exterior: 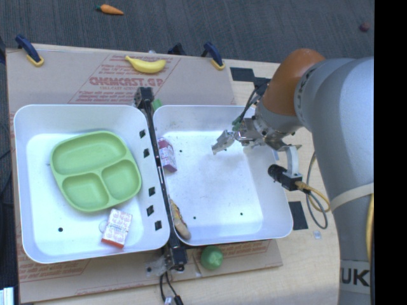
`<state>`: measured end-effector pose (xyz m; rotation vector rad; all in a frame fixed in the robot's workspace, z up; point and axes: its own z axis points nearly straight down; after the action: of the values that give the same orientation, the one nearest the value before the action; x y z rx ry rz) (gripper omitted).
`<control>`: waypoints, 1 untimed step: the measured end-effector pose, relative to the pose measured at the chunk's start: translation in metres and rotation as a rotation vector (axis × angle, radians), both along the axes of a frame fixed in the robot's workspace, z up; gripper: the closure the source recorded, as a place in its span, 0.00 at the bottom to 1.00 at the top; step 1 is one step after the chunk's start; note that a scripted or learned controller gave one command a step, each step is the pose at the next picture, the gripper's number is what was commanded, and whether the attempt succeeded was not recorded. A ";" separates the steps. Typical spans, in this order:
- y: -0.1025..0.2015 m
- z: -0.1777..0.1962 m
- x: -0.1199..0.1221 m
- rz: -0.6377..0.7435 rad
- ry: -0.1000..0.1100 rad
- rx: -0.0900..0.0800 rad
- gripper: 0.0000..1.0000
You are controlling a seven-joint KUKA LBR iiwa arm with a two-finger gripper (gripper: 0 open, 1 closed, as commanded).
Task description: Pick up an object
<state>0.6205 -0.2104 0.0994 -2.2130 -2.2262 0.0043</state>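
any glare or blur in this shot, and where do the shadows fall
Camera view: even, soft lighting; the right bin floor looks bright and slightly washed out; the gripper is small and a little soft, with a faint shadow beneath it; the green divided plate and banana are sharp enough.

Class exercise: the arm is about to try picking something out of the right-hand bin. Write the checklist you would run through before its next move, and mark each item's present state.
1. Gripper is over the right bin: ok.
2. Gripper carries nothing already: cannot tell.
3. Candidates in that bin: red-and-white packet and tan piece, both against the left wall: ok.
4. Gripper is above a candidate: not ok, bare floor beneath.
5. Room around candidates: not ok, both hug the wall.
6. Green tray and small box lie in the left bin, out of the way: ok.
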 end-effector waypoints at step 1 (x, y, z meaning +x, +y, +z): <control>-0.001 0.074 0.037 -0.001 -0.004 0.000 0.00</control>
<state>0.6572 -0.2109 0.1734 -2.2160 -2.2273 -0.0008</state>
